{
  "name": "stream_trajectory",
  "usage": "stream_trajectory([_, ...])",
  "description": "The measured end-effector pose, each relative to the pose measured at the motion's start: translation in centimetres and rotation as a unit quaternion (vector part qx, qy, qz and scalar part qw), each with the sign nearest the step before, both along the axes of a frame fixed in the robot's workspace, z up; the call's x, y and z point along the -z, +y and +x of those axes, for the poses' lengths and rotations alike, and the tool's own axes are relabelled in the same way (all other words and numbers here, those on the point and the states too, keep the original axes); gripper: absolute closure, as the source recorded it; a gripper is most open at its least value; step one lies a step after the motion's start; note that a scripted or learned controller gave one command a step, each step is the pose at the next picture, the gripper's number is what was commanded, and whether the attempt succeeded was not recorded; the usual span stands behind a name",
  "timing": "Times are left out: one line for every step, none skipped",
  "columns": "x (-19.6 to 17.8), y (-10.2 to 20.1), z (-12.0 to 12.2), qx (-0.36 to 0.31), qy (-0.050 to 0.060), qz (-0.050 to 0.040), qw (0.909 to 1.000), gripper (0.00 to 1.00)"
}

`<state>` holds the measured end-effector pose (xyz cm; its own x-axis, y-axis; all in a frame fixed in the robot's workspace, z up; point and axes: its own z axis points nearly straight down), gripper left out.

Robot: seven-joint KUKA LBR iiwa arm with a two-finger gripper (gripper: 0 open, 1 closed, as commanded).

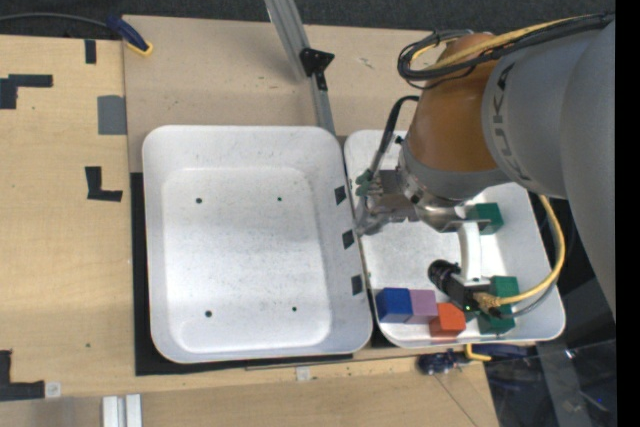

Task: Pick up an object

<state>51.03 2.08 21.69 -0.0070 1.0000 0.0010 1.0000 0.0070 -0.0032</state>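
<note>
Wooden counter (230,75) carries two white bins side by side; the left bin (250,240) lies bare; in the right bin (385,155), along its near edge, sit a blue cube (394,304), purple block (424,303), orange block (449,319) and green blocks (500,300); the arm (470,130) hangs over this bin; the tool (372,205) sits by its left wall, grip state impossible to tell.

The arm (470,130) hangs over the right bin (535,320) holding coloured blocks (420,305).

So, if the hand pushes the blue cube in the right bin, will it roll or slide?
The blue cube has flat faces, so it would probably slide, not roll. It looks solid and stiff. The purple block sits right against it, so a push from the left would likely move both.
</note>
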Motion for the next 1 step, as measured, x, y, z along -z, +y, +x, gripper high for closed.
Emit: stream_trajectory([-1.16, 5.87, 0.88, -0.001, -0.001, 0.0006, 1.0, 1.0])
